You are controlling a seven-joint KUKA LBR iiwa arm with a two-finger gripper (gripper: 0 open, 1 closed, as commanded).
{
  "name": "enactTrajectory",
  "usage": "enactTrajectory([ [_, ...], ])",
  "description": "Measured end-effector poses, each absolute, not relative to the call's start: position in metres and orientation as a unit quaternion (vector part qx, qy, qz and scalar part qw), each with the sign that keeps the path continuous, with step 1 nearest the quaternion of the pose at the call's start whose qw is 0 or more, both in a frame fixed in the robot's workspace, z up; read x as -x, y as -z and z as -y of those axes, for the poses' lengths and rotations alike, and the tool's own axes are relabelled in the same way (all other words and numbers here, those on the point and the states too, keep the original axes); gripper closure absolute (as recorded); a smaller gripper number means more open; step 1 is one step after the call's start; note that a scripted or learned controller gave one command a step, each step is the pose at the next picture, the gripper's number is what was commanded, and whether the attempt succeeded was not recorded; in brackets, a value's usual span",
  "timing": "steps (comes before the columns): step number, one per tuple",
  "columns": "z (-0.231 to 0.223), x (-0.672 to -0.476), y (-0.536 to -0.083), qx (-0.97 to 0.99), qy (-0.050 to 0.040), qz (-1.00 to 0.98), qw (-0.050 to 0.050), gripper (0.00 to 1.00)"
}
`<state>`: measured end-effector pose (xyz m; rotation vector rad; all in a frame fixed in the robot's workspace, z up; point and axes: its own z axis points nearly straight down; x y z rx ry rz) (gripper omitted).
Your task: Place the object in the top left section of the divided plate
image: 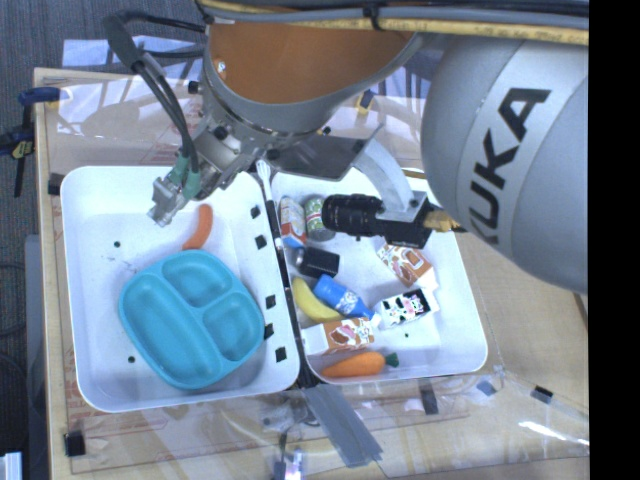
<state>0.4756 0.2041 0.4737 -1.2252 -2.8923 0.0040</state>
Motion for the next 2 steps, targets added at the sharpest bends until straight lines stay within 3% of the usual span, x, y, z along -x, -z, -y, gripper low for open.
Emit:
enactTrajectory([
  [1,-0.204,-0.476,-0.474,0.390,-0.0015,0.921,0.000,0.00],
  [2,-0.206,-0.476,-0.484,0.386,-0.0018,0.922,0.000,1.00],
])
